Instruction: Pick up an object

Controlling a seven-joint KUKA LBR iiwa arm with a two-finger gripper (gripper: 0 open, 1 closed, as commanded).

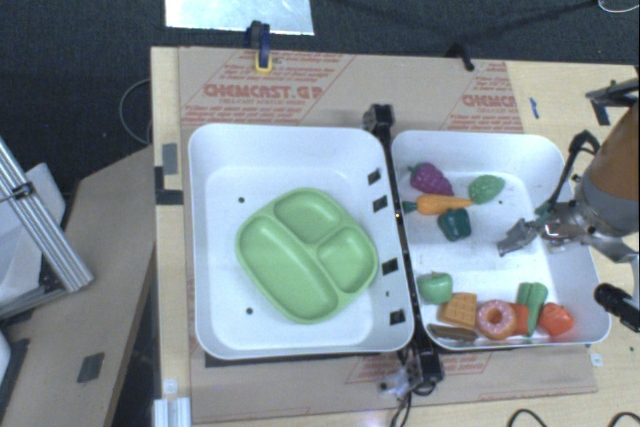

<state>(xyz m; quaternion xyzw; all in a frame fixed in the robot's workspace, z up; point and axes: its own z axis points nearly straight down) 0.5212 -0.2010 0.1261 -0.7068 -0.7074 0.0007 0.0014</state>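
The right bin (pixel 520 150) holds several toy foods. At its back lie purple grapes (pixel 431 179), a light green piece (pixel 486 187), an orange carrot (pixel 443 205) and a dark green pepper (pixel 455 224). Along its front edge sit a green apple (pixel 435 288), a waffle (pixel 460 311), a pink donut (pixel 496 318), a green cucumber (pixel 531 298) and an orange-red tomato (pixel 556 319). My gripper (pixel 517 237) hangs over the bare middle-right of this bin, reaching in from the right. It is to the right of the pepper and above the cucumber, and nothing shows in its grasp.
The left bin (pixel 215 155) holds a light green divided plate (pixel 305 255). A black divider clip (pixel 380 118) sits between the bins. Both bins rest on a cardboard-covered bench (pixel 300 90), and the arm's body (pixel 610 185) stands at the right edge.
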